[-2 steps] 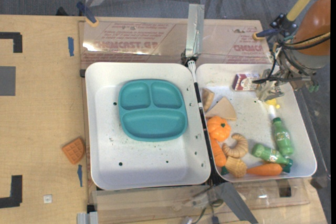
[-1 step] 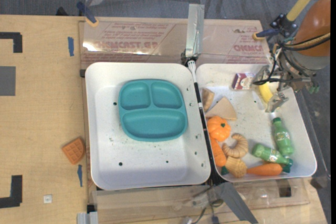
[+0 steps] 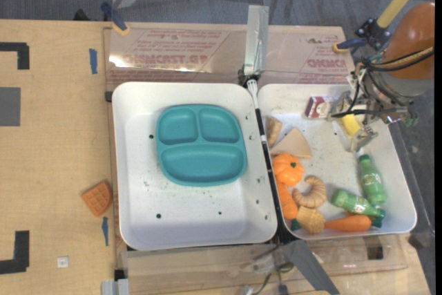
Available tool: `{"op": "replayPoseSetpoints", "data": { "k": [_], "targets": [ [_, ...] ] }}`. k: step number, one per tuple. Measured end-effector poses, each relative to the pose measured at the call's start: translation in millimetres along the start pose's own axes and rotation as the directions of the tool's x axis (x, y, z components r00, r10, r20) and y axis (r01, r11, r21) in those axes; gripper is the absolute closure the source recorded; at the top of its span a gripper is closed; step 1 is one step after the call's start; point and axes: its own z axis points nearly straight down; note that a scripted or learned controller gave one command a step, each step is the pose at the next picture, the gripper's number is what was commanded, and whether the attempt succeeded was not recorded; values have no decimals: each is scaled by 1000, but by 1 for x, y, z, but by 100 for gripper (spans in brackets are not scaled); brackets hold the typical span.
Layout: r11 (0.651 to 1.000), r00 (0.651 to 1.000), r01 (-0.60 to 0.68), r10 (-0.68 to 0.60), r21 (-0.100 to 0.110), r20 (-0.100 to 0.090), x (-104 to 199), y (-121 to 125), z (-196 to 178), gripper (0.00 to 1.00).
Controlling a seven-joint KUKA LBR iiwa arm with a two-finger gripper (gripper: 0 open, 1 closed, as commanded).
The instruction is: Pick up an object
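Yellow object (image 3: pixel 351 124) is lying in right bin (image 3: pixel 404 176), just under gripper (image 3: pixel 360 129). Gripper is hovering there; can't tell if open or closed.

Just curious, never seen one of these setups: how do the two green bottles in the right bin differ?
The upper bottle lies nearly along the bin's right wall, while the lower bottle lies slantwise, close to the carrot. The upper bottle looks lighter green; the lower bottle has a darker end. Both are small green toy bottles lying flat in the right bin.
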Motion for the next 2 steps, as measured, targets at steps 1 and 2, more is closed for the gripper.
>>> {"op": "replayPoseSetpoints", "data": {
  "k": [1, 2],
  "targets": [
    [1000, 1000, 15, -15, 3, 7, 65, 22, -1, 0],
    [1000, 1000, -2, 2, 1, 2, -7, 22, -1, 0]
  ]
}}
